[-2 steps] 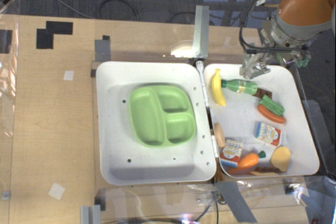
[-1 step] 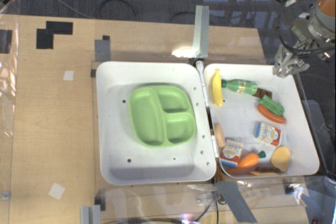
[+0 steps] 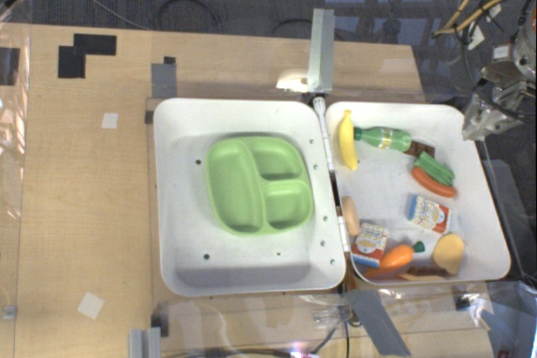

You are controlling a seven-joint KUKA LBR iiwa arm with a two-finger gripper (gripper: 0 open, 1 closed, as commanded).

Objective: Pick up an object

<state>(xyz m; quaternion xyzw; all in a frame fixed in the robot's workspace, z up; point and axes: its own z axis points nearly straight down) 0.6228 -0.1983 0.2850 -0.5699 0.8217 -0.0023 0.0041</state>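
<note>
**Gripper parked beyond the right bin, no object taken**

The gripper [image 3: 491, 115] is seen at the far right of the camera view, just outside the upper right corner of the right bin [image 3: 482, 180], above the bench edge and apart from every object. Whether it is spread or closed cannot be told from this view; nothing is seen held by it.

The candidate objects are all gathered in the right bin. A banana [image 3: 345, 140] is laid along the left wall near the top, with a green bottle [image 3: 383, 137] just beside it. A red and green piece [image 3: 434, 174] is placed below the bottle, a small carton [image 3: 428, 214] lower still, and a carrot [image 3: 396, 256] among a cluster at the bottom edge. A green divided plate [image 3: 256, 184] is set in the left bin [image 3: 180, 205].

The step in hand is judged to be the approach, with the pick not yet begun. A target must be chosen, and the gripper carried in over the bin and lowered squarely onto it; the loosely spaced upper items are likely the easier choice.
</note>
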